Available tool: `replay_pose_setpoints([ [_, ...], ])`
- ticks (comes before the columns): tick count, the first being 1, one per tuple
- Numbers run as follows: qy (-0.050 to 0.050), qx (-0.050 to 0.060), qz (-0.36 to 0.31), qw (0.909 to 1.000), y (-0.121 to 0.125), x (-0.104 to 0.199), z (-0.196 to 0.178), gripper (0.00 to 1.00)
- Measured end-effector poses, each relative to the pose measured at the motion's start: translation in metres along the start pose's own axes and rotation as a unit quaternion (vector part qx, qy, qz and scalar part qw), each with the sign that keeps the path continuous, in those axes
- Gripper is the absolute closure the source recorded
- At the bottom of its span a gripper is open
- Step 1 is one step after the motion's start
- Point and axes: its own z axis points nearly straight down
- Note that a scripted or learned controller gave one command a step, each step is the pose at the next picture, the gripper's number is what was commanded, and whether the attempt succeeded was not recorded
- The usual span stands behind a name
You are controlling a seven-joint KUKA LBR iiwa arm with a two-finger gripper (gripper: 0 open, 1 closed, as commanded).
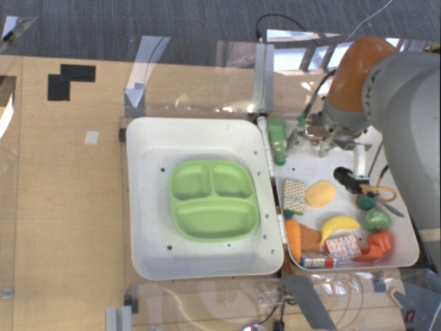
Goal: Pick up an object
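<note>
Two white bins (pixel 138 205), one green divided plate (pixel 213 200), one banana (pixel 339 224), one carrot (pixel 293 238).

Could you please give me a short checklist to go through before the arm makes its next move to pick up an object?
1. Objects present in the right bin: ok; a banana, a carrot and a green bottle lie there, among others.
2. Claw over the right bin: ok; it sits above the bin's far end.
3. Claw open or shut: cannot tell.
4. Object held in the claw: cannot tell; nothing visible there.
5. Left bin contents: ok; a green divided plate lies flat in it.
6. Target isolated: not ok; the items in the near corner are crowded together.
</note>
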Motion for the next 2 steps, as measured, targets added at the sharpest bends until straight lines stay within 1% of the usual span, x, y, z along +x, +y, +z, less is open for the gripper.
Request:
replay_pose_setpoints([
  [1,-0.003,-0.002,0.002,1.0000,0.004,0.003,0.003,0.00],
  [2,0.000,-0.001,0.064,0.9979,0.005,-0.046,-0.055,0.00],
])
